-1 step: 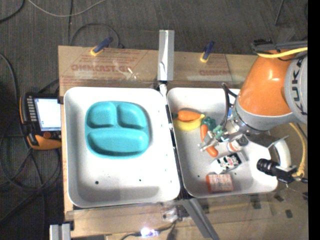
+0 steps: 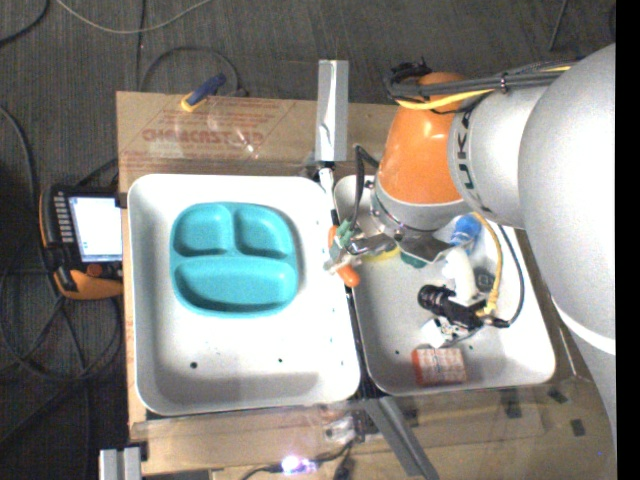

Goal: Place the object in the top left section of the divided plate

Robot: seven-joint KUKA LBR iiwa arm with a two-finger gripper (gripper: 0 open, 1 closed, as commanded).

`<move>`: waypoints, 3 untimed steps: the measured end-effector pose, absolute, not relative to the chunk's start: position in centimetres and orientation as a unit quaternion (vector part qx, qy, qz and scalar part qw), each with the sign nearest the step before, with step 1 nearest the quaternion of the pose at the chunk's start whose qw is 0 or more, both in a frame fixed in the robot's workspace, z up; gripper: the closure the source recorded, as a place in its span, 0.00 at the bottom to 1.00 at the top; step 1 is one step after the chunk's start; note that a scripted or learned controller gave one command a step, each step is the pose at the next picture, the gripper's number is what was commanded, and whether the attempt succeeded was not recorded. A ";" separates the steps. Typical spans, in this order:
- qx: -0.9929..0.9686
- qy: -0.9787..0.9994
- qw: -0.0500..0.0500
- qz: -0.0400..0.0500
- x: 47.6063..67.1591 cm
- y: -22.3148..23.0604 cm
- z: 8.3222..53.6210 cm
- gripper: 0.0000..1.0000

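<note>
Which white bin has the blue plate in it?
The left bin. The teal-blue divided plate lies in it, while the right bin holds small items under the arm, such as a reddish block.

A robotics lab, seen from above: a grey-and-orange industrial arm (image 2: 470, 158) reaches over two white bins (image 2: 240, 368) set on a bench. Loose cables (image 2: 90, 8) trail across dark carpet (image 2: 60, 78) at 11 o'clock, a handheld control pendant (image 2: 85, 238) with a lit screen rests at 9 o'clock, and a cardboard sheet (image 2: 210, 138) lies under the left bin.
</note>
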State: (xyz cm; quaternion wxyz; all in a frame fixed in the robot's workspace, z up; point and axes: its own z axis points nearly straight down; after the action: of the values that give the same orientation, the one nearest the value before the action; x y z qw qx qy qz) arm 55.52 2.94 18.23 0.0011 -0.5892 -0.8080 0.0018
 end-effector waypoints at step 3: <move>-0.303 -0.953 -0.001 0.001 65.8 19.1 20.6 1.00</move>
State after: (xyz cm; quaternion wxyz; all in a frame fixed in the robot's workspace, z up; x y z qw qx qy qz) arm 65.84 19.13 20.58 -0.0015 -0.3025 -0.9531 0.0007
